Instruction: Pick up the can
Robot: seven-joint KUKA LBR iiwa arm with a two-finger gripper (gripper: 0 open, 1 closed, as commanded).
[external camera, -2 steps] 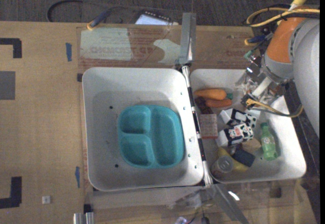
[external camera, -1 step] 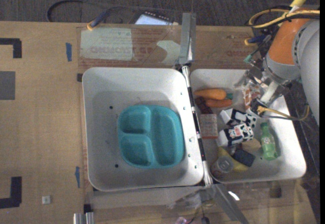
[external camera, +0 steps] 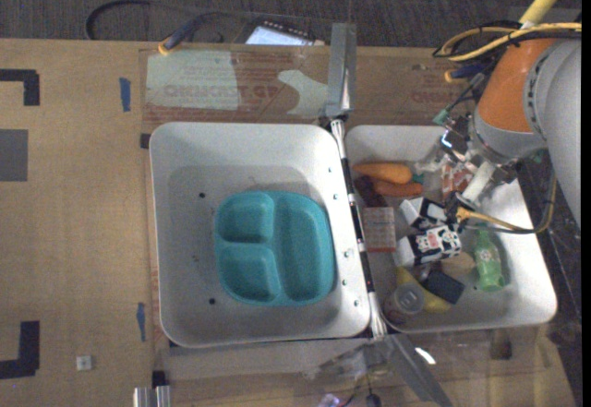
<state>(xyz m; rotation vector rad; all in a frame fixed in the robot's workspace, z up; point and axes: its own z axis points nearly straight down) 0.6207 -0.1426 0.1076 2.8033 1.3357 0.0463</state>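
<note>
The can [external camera: 404,302] stands in the near left corner of the right bin [external camera: 531,299], its round grey top facing up. A yellow banana-like item [external camera: 427,290] and a small black block [external camera: 445,287] lie against its right side. My gripper [external camera: 460,176] hangs low over the far middle of the right bin, well away from the can, beside a small reddish object [external camera: 451,176]. The grey arm with its orange band [external camera: 512,96] comes in from the upper right.
The right bin also holds an orange carrot [external camera: 388,173], a brown box [external camera: 379,228], a black-and-white carton [external camera: 434,241] and a green bottle [external camera: 488,259]. A teal divided plate [external camera: 274,246] lies in the left bin [external camera: 175,165]. Cables trail near the wrist.
</note>
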